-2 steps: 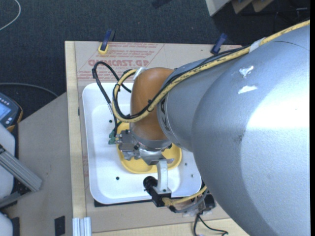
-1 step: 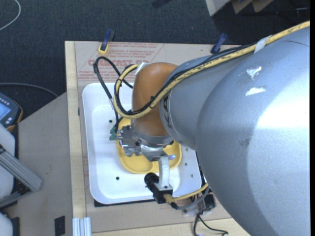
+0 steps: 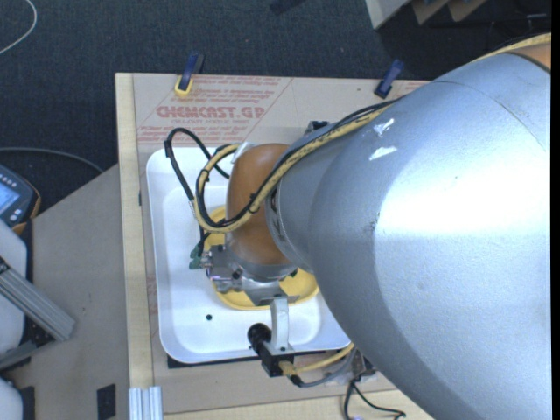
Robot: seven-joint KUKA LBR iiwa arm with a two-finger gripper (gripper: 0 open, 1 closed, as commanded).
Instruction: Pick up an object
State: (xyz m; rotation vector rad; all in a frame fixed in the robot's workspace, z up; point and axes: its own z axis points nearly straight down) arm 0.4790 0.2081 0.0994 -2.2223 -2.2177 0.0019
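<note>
Yellow object (image 3: 229, 297), one of its kind, lies in the white bin (image 3: 179, 318) on the bench (image 3: 131, 234), mostly covered by the grey arm (image 3: 420, 234) and its orange band (image 3: 254, 199), with the pincer (image 3: 229, 274) lowered over it, two blue clamps (image 3: 188, 70) behind.

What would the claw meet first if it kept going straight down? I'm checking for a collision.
Probably the flat yellow object lying in the shallow white bin. The claw points down right over it, though the arm hides the gap.
</note>
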